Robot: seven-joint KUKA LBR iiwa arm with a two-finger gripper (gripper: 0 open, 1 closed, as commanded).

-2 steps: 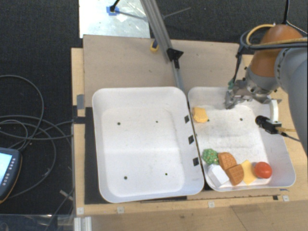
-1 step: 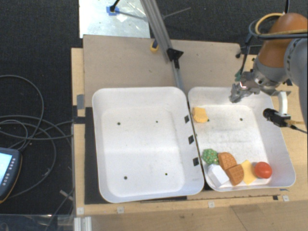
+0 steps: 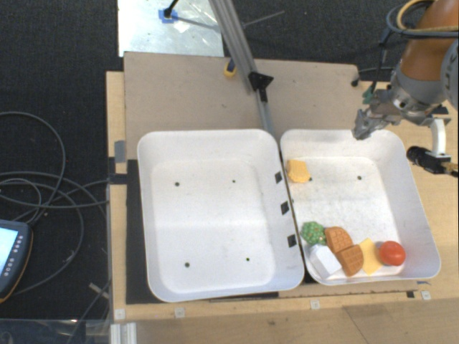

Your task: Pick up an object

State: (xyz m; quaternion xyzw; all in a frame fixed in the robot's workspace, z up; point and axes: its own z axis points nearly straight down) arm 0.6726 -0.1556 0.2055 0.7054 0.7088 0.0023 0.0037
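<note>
— What do we have under us here?

— We see a tan bench [image 3: 186,92] carrying two shallow white bins side by side, the left bin [image 3: 154,149] and the right bin [image 3: 409,185], touching along their inner edges. Around the bench lies dark carpet with loose cables [image 3: 43,185] at the left, and a handheld screen [image 3: 11,253] pokes in at the left edge. A grey pole [image 3: 233,31] slants down across the back of the bench, and a pale floor patch [image 3: 154,9] lies behind it.

— And the arm?

— We find the gripper [image 3: 364,126] at the far rim of the right bin, near its back right corner, under the orange-banded wrist. We cannot tell how its jaws stand; the tips are too small and dark. Nothing visible sits between them.

— Where are the things to pick?

— All in the right bin. A yellow piece [image 3: 297,170] lies near the inner wall. At the near edge we see a cluster: a green piece [image 3: 313,231], two brown bread-like pieces [image 3: 344,248], a white block [image 3: 324,261], a pale yellow wedge [image 3: 370,255] and a red ball [image 3: 391,253]. They lie well apart from the gripper.

— Any writing?

— We can read none.
</note>
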